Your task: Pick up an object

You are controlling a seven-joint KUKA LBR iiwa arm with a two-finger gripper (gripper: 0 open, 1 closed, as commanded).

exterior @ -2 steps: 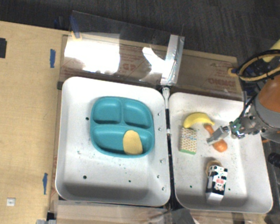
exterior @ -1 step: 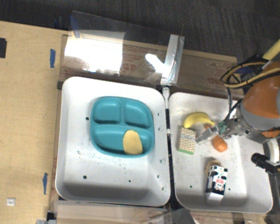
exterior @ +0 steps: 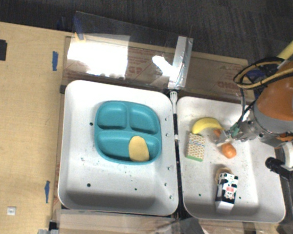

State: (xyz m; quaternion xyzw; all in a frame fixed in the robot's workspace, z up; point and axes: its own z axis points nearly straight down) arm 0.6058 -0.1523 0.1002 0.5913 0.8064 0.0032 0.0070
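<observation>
In the right bin [exterior: 263,204] lie a yellow banana [exterior: 204,125], a pale speckled sponge-like block [exterior: 196,146], a small orange piece [exterior: 229,150] and a black-and-white cow-patterned carton [exterior: 227,190]. My gripper [exterior: 229,135] reaches in from the right and is low over the bin, just right of the banana's end and directly above the orange piece. Whether it touches either one is unclear. A yellow oval object [exterior: 139,149] rests in the lower right compartment of the teal divided plate [exterior: 115,116] in the left bin [exterior: 74,174].
The grey arm with its orange band [exterior: 279,102] and looping cables [exterior: 256,75] hangs over the right bin's far right corner. A clear plastic sheet [exterior: 127,58] lies behind the bins. Cardboard covers the bench at left.
</observation>
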